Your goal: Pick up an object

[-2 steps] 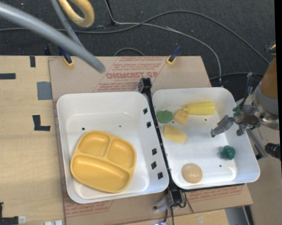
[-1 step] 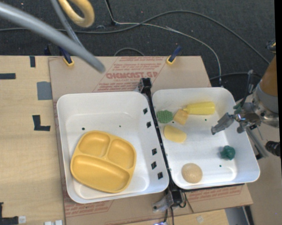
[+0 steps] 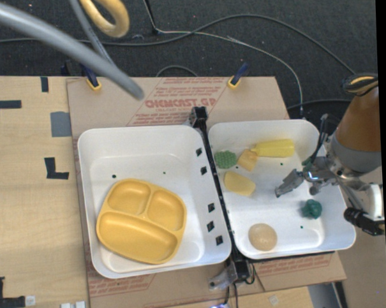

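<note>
Round beige object [image 3: 262, 236]: lies nearest the bottom of the frame, on the floor of the right bin, lower left of the pincer and well apart from it.
Dark green object [image 3: 312, 209]: small and rounded, in the lower right part of the right bin, just below and slightly right of the pincer, not touching it.
Yellow divided plate [image 3: 141, 220]: three compartments, resting in the lower half of the left bin.
Pincer [image 3: 298, 180]: hangs over the right-centre of the right bin; one dark finger points toward the lower left. Whether it is wide or narrow cannot be told. Nothing is seen held.
Pale yellow block [image 3: 239, 184]: left of the pincer at about the same height in the frame, near the divider, clearly apart from the finger tip.
Small yellow piece [image 3: 247, 160]: above the pale block, up and left of the pincer.
Green bumpy ball [image 3: 226, 159]: just left of the small yellow piece, beside the divider.
Long yellow object [image 3: 274, 148]: upper part of the right bin, above the pincer, touching the small yellow piece at its left end.
Right bin [image 3: 337, 241]: white, shallow, holds all the loose objects.
Left bin [image 3: 90, 148]: white, shallow, holds the plate.
Arm [image 3: 361, 130]: enters from the right edge, orange band above the grey wrist.
Cardboard sheet [image 3: 178, 100]: under both bins, printed in red, clamped at its upper edge.
</note>
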`<control>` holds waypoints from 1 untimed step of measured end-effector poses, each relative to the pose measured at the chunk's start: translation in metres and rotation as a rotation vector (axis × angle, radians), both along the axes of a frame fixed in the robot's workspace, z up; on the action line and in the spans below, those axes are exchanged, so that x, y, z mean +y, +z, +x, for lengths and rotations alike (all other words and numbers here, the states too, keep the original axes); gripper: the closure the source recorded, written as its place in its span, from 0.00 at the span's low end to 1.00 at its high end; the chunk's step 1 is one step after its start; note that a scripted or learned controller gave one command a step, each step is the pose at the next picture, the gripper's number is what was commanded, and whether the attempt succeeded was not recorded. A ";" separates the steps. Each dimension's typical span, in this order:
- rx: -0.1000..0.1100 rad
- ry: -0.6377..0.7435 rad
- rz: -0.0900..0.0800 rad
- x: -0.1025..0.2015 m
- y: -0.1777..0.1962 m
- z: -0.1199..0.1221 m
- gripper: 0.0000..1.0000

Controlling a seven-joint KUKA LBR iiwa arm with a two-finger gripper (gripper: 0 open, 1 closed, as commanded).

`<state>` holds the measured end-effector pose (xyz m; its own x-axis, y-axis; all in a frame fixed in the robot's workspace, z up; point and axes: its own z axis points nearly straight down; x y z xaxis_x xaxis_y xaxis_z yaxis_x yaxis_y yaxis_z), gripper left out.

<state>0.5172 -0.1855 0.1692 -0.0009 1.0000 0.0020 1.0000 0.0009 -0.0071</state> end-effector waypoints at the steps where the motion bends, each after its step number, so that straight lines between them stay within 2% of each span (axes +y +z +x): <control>1: 0.000 -0.001 0.000 0.000 -0.046 -0.007 0.00</control>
